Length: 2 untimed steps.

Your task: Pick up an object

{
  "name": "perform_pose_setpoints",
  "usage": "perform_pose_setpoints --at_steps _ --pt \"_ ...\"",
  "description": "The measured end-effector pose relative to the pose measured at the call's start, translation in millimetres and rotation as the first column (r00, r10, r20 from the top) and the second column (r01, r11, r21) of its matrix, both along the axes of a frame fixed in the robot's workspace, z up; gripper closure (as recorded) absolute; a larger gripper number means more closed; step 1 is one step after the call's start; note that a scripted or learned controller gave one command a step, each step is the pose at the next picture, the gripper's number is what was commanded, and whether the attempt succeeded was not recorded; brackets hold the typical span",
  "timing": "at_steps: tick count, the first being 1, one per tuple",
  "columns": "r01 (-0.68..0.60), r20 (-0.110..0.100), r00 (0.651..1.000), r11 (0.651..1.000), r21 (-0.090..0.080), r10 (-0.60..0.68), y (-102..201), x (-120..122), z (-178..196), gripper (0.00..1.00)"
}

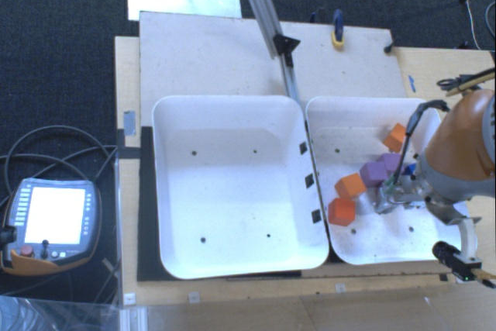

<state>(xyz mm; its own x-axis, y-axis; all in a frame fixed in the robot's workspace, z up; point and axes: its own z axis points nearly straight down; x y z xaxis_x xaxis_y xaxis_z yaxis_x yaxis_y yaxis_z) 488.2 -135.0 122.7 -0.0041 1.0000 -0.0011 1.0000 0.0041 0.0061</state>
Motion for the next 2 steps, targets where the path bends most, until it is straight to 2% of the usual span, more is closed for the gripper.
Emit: perform_pose_setpoints --at_steps 2 --pt "-0.002 0.002 1.000 1.000 -0.001 0.002 1 10 90 1.00"
